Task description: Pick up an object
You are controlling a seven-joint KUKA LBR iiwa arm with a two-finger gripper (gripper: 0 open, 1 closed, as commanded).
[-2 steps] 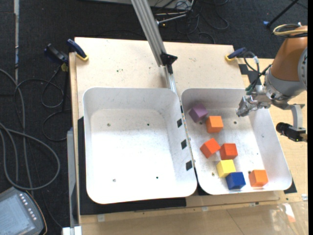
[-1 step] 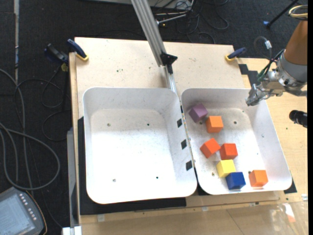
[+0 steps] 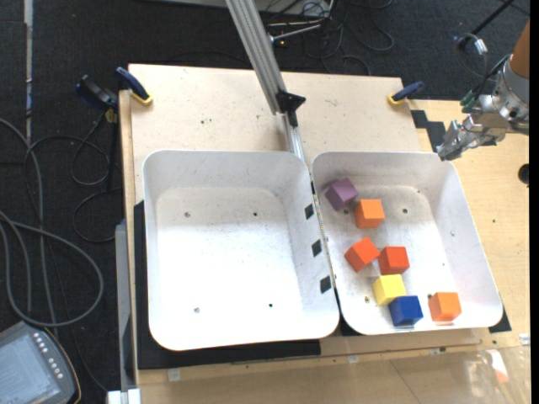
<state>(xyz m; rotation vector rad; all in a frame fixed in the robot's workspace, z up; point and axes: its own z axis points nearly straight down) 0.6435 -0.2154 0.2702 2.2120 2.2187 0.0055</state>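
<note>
The right bin (image 3: 438, 188) holds several small blocks. A purple block (image 3: 341, 194) and an orange block (image 3: 369, 213) lie near its back left. Further forward sit an orange block (image 3: 362, 253) and a red-orange block (image 3: 393, 260). A yellow block (image 3: 388, 289), a blue block (image 3: 405, 310) and another orange block (image 3: 445, 306) rest near the front wall. My gripper (image 3: 449, 144) hangs at the far right, above the bin's back right corner, well clear of every block. Nothing shows between its fingers.
The left bin (image 3: 168, 175) stands beside the right one, their walls meeting along the middle. A slanted metal pole (image 3: 253, 36) crosses the back of the bench. Blue and yellow clamps (image 3: 132, 85) grip the board's back corners.
</note>
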